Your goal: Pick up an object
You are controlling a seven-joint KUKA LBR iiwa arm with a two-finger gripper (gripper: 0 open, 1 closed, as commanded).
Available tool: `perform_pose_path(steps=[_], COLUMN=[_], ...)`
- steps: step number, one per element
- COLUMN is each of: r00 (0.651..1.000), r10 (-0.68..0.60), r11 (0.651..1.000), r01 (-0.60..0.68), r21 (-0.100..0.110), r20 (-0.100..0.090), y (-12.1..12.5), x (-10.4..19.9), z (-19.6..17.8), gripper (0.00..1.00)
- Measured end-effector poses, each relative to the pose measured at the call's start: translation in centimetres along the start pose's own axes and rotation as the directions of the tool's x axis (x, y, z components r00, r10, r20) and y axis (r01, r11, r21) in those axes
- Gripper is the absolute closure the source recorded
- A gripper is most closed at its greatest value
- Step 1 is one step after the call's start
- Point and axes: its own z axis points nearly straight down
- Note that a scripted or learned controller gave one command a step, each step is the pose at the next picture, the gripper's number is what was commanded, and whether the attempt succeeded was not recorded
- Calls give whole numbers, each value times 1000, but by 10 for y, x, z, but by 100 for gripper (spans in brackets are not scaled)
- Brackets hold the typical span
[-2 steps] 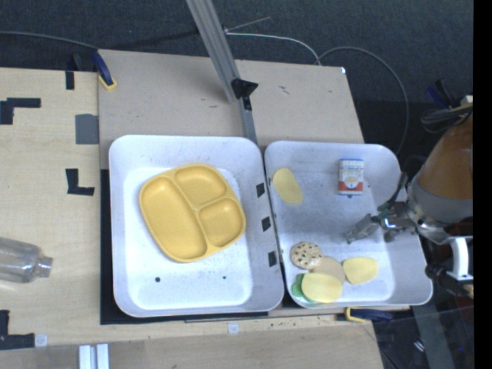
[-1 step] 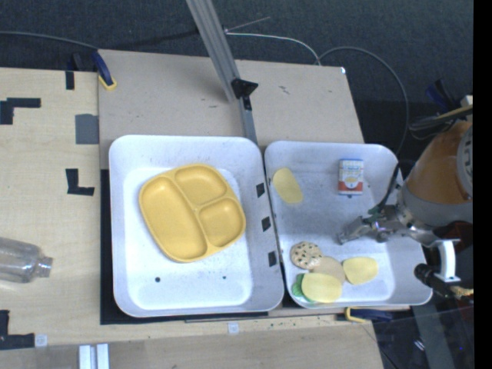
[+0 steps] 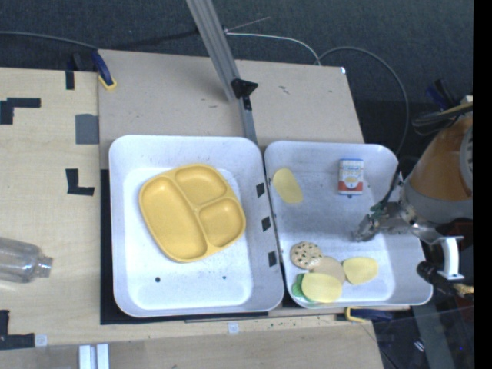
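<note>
Presumably mid-approach: two-finger gripper (image 3: 367, 229) hung low in the shallow white right bin (image 3: 384, 157), spread impossible to tell. Nearest pick, pale yellow oval toy piece (image 3: 360, 269), lay just below it; centring above before descending seemed wise.

arm (image 3: 446, 175) cut off at right

Robotics lab: taped bench (image 3: 46, 152), twin white bins (image 3: 123, 206), cables (image 3: 361, 52)
</note>
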Motion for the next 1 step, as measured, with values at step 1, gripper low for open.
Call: perform_pose_path(steps=[1], r00=[1000], r10=[-1], r11=[1000], r01=[1], r21=[1], r20=[-2], y=[0], x=[1], z=[-9], gripper=[100])
